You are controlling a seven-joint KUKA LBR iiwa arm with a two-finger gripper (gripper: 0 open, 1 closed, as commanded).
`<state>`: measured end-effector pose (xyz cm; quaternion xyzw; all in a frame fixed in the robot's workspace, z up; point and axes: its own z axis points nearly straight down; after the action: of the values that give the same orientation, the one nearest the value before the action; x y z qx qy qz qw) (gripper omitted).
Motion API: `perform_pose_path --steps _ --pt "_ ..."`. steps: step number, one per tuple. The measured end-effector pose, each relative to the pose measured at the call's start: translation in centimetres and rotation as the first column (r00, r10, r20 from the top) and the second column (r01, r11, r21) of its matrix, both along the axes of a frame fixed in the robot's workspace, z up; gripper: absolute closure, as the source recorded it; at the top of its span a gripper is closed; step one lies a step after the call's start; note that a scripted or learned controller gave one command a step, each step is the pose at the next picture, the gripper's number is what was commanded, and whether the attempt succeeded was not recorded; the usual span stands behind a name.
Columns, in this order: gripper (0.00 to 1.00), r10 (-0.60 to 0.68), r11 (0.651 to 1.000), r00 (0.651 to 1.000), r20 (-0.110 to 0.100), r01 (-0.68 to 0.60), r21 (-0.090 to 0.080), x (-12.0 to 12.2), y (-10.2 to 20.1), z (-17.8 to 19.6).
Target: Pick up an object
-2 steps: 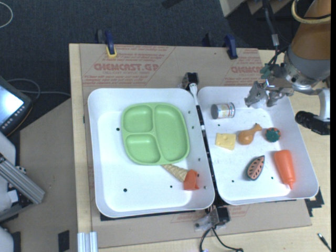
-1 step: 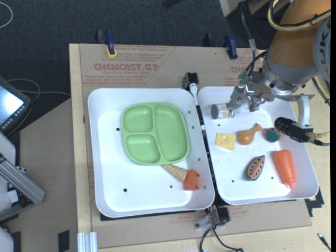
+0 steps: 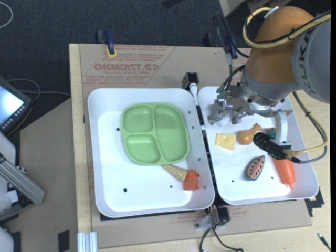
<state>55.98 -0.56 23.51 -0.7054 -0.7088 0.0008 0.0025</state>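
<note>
Several small objects lay in the right bin (image 3: 304,185): cheese wedge (image 3: 226,141), carrot (image 3: 286,172), seed-like piece (image 3: 255,167). Gripper (image 3: 227,112) hovered at its far-left part, jaws' state unclear. Centring over the cheese before descending seemed wise.

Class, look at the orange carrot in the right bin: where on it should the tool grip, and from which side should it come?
Probably grip the carrot across its thicker upper body, coming straight down. It lies flat, long axis running toward the bin's near edge, so fingers should close across its width.
</note>
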Motion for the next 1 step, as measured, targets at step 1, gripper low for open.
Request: perform_pose_path --steps 1 --pt "1.00 0.000 1.000 1.000 0.002 0.000 0.000 -1.24 3.90 -0.15"
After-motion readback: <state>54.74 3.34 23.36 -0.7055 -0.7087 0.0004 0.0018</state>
